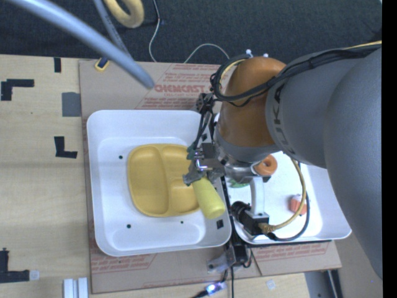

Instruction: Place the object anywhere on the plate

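A yellow plate (155,180) lies in the left bin (105,166), right of that bin's middle. A yellow, roughly cylindrical object (209,199) hangs tilted over the plate's lower right edge and the wall between the two bins. Its upper end sits against the dark fingers (191,178) of my gripper (197,180), which looks shut on it. The grey arm with its orange band (248,101) stands above and hides most of the gripper from this angle.
The right bin (329,225) holds a round orange item (268,165) and a small orange-red piece (295,202), partly under the arm. A black fitting with a yellow hose (273,227) hangs over that bin's front. A grey pole (68,23) crosses the top left.
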Robot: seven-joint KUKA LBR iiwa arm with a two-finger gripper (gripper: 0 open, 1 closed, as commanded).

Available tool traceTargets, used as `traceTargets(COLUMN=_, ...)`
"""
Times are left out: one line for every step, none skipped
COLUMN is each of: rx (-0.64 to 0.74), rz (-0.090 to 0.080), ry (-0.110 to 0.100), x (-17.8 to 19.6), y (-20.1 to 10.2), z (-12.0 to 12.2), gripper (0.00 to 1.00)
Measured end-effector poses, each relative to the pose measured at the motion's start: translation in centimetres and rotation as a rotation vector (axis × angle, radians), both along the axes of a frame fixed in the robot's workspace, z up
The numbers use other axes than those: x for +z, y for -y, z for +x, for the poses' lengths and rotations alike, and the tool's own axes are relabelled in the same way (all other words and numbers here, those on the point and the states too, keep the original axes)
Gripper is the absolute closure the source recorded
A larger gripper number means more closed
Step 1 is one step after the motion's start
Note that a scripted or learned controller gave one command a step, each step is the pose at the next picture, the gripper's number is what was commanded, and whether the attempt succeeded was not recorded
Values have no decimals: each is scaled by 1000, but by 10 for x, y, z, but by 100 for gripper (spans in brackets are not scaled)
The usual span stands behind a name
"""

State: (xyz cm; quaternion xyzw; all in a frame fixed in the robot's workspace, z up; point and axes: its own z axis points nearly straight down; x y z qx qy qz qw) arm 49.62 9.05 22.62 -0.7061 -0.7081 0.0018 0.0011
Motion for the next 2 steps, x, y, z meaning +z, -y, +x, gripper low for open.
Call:
traceTargets(rx=2, rz=0, ry=0, x=-13, y=-51, z=-5, gripper=100)
traceTargets(rx=0, rz=0, ry=0, x=-12, y=-49, z=-4, gripper=0)
